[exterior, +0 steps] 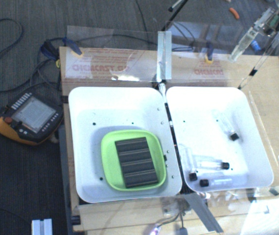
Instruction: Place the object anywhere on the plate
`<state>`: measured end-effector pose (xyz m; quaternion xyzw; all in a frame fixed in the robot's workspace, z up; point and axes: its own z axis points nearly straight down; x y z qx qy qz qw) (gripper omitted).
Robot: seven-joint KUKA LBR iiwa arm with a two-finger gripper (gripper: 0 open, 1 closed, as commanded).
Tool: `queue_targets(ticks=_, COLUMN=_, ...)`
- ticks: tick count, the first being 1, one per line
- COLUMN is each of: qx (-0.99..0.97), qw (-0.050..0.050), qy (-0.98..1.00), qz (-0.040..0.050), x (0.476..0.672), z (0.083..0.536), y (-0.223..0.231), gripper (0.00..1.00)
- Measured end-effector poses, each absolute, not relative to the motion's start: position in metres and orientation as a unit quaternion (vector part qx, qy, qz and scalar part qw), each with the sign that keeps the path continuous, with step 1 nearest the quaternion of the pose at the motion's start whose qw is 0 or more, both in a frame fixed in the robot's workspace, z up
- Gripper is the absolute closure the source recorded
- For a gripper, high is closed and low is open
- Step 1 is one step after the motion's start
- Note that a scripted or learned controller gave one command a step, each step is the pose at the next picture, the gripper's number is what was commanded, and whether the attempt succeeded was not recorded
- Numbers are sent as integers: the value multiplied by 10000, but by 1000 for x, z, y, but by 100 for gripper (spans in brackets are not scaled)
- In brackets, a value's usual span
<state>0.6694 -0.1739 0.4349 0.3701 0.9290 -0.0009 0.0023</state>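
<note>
A square light-green plate [109, 153] lies in the left white bin [83, 131], toward its front. A dark grey ribbed block [136, 162] rests flat on the plate, covering most of its middle and slightly turned. In the right white bin [203, 99] lie three clear tubes with black caps: one [226, 128] near the middle right, one [210, 164] lower down and one [218, 181] by the front wall.
The bins meet at a raised double rim [171, 131]. A cardboard sheet with clear plastic [115, 67] lies behind them. A teach pendant [29, 117] and cables sit on the floor to the left. A clear slanted fixture [254, 31] stands at the back right.
</note>
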Motion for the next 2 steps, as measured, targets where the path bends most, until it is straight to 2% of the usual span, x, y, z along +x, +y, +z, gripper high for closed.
queue_targets(ticks=1, qx=2703, qw=23, qy=9628, qz=-8, x=653, z=435, y=-169, gripper=0)
queue_targets(ticks=2, qx=1579, qw=26, qy=9874, qz=-3, x=659, z=435, y=-155, gripper=0)
